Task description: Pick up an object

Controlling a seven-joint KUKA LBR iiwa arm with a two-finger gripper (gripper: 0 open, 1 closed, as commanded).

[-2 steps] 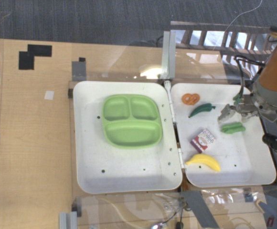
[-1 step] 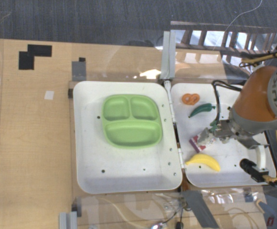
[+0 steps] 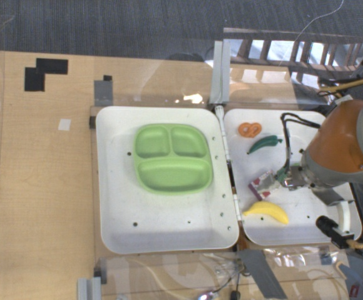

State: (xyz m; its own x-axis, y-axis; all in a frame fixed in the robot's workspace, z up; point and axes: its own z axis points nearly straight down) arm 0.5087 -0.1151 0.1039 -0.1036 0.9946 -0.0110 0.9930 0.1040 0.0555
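Note:
In the right bin (image 3: 306,230) my gripper (image 3: 268,182) is low over the floor, near the bin's left side. A small dark red and purple object (image 3: 257,190) lies right at its tip; whether it is held is unclear. A yellow banana (image 3: 268,212) lies just in front of the gripper. Behind it are a green pepper (image 3: 264,144) and, further back, an orange pretzel (image 3: 250,130).
The left bin (image 3: 116,217) holds a green divided plate (image 3: 172,158) at its middle. A metal divider (image 3: 226,167) separates the two bins. The arm's orange band (image 3: 341,144) hangs over the right bin's right side.

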